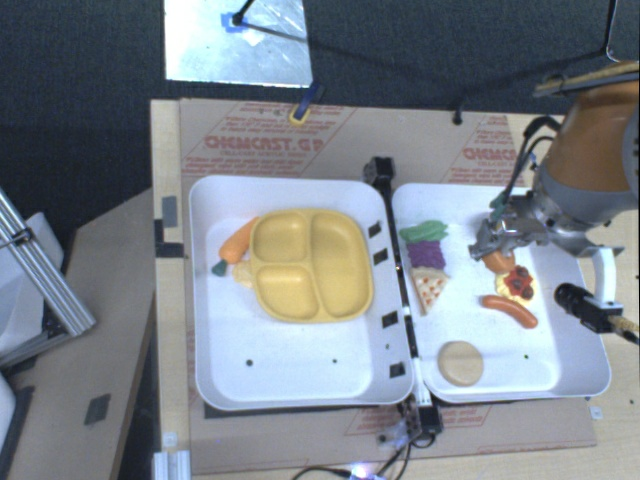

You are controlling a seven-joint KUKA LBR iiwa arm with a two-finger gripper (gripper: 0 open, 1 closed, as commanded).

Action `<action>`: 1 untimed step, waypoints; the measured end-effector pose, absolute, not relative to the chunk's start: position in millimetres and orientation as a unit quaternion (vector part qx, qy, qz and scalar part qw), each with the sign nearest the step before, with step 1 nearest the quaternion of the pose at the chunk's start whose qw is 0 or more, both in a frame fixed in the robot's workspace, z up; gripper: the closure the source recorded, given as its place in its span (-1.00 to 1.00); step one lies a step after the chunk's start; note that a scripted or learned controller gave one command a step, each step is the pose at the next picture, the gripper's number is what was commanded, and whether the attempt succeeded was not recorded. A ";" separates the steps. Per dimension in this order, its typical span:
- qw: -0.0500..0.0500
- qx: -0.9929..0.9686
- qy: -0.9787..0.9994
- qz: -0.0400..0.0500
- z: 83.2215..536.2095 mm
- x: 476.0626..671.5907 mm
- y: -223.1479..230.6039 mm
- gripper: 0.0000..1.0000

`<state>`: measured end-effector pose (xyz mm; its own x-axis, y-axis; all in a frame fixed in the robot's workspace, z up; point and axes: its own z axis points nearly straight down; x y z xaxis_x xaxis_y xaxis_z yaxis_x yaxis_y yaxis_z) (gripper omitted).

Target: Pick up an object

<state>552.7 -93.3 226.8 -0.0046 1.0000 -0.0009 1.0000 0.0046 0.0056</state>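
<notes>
I've got the pincer (pixel 494 248) low in the right bin (pixel 575 373), centre-right of frame, over an orange piece (pixel 499 262). Grip state: can't tell. Next: confirm hold, lift straight.

tool (pixel 492 248) over right bin (pixel 580 368), above orange item (pixel 499 262) | yellow tray (pixel 305 265) in left bin (pixel 220 358)

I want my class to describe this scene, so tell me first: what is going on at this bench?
A grey robot arm with an orange band reaches in from the right over the right bin, its gripper low over an orange toy piece. That bin also holds toy grapes, a green leafy piece, a pizza slice, a sausage and a round biscuit. The left bin holds a yellow divided plate with a carrot beside it. Nothing looks lifted.
</notes>
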 end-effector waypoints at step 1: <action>0.000 0.704 0.710 0.001 216.4 546.3 -38.4 1.00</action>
